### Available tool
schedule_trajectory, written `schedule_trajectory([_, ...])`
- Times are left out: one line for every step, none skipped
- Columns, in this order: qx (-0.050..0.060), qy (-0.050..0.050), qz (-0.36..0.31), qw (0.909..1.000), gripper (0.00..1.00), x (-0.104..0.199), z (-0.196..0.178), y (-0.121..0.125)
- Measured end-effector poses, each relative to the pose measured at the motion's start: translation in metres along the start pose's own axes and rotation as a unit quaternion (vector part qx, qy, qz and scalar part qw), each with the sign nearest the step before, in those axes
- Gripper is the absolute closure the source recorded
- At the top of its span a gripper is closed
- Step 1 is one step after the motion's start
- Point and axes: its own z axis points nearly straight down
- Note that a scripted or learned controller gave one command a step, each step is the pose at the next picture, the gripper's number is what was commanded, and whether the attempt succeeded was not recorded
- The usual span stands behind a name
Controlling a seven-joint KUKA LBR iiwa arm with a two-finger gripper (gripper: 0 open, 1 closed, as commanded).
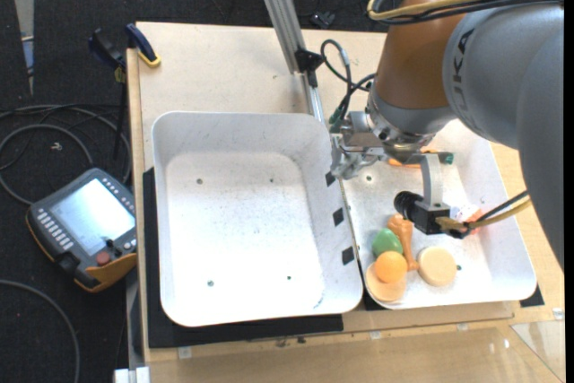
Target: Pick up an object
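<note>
Orange ball (390, 267), green lump (387, 242), orange stick (404, 232) & tan disc (437, 265) sit bunched in right bin (493, 257), near gripper (346, 159), toward front from it. Can't tell if gripper's open or shut.

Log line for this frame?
pincer: above right bin, far-left part | hold: none seen | orange ball, green item, beige disc: near end, clear of pincer

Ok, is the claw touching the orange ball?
Apart. The camera view shows bare floor of the right bin between the claw and the orange ball near the bin's front edge.
</note>
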Motion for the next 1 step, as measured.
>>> schedule_trajectory([-0.002,0.0,0.0,1.0,1.0,0.0586,-0.0097,0.0049])
